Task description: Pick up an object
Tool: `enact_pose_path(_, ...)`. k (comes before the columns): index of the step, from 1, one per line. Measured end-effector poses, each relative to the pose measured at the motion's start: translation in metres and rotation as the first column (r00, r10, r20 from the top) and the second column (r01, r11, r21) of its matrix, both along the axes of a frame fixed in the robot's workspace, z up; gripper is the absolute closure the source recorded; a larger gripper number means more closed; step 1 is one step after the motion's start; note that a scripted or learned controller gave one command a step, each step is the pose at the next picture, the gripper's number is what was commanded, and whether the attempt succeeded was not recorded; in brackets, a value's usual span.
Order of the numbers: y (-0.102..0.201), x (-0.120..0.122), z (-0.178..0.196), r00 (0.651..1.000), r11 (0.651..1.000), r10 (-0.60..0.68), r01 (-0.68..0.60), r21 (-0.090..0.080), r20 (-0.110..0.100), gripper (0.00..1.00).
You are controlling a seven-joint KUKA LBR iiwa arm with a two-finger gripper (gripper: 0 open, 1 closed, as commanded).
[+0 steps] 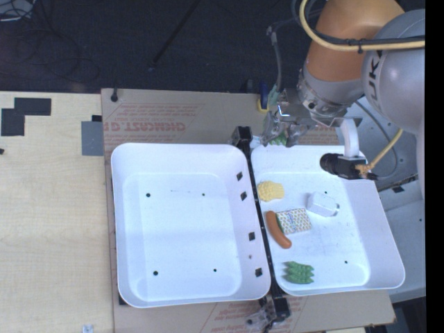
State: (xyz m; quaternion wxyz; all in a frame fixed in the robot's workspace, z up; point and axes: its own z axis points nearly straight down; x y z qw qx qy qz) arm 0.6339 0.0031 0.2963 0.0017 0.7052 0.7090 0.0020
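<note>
worktop (55, 207), two bins; objects in right bin (374, 241).
gripper (281, 132) above its far rim, seemingly pinching something green; unclear.

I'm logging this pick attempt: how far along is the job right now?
Done: the grey arm's gripper sits above the far rim of the right white bin. In hand: something green shows at the gripper, but I cannot tell whether it is held. Left: the yellow lump, orange sausage-shaped piece, patterned packet, white block and green pod-like piece lie in that bin.
</note>
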Motion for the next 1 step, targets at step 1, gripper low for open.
enact_pose_path(1, -0.0090, -0.0767, 0.0231, 1.000, 1.000, -0.008, 0.008, 0.001, -0.012, 1.00)
